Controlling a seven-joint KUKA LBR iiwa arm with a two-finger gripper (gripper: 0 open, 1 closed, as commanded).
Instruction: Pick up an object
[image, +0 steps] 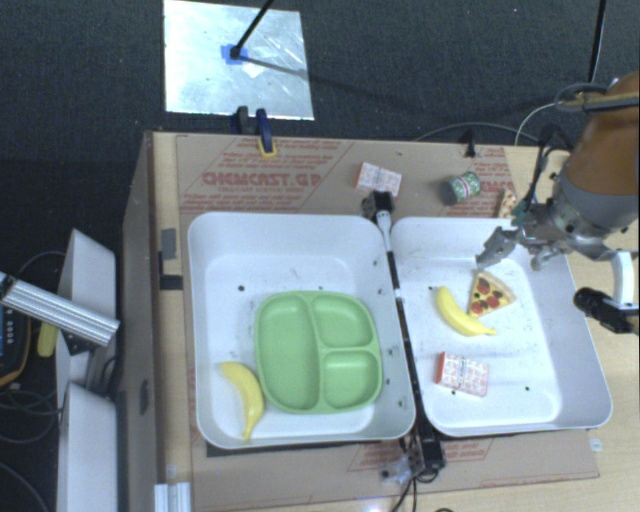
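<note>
My gripper (520, 250) hangs over the back of the right bin (570, 400). It is open, its two fingers spread with nothing between them. Just below it lies a toy pizza slice (490, 295). A yellow banana (462, 313) lies against the slice's left side. Nearer the front of that bin sits a red and white packet (462, 373). The left bin (215, 300) holds a green divided plate (320, 350) and a second yellow banana (243, 395) at its front left.
Behind the bins, on the cardboard, lie a small can (463, 186) and a printed card (379, 178). A blue clamp (262, 128) sits at the board's back edge. A black divider (392, 280) runs between the bins.
</note>
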